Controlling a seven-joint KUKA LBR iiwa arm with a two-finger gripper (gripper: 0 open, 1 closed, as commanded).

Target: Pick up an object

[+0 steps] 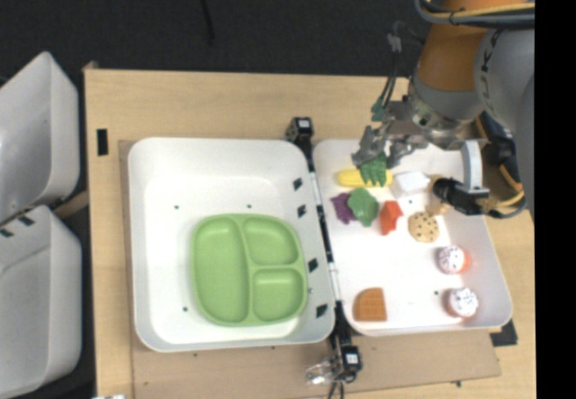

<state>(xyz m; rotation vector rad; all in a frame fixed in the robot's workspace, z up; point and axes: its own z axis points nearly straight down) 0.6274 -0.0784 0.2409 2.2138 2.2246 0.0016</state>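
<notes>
Claw: mine hangs low over the far left corner of the right bin, its tip just above the yellow and green toy corn; I cannot tell from this slant how it is set, and I see nothing held in it
Arm: my grey arm with the orange band reaches in over the far right of the worktop
Nearest target: the corn lies just beside the bin's left wall, with a green leafy toy and a purple piece close below it
Other pickable things: a red-orange piece, a white block, a speckled cookie, two round pink-and-white pieces and a brown waffle-like square
Left bin: holds a green divided plate
Step in hand: by my judgement I am in the approach, lined up on the corn, with the grasp not yet made
Next move calls for: a straight descent onto the corn, keeping off the bin wall and the green toy crowding it, then a firm close and lift
</notes>
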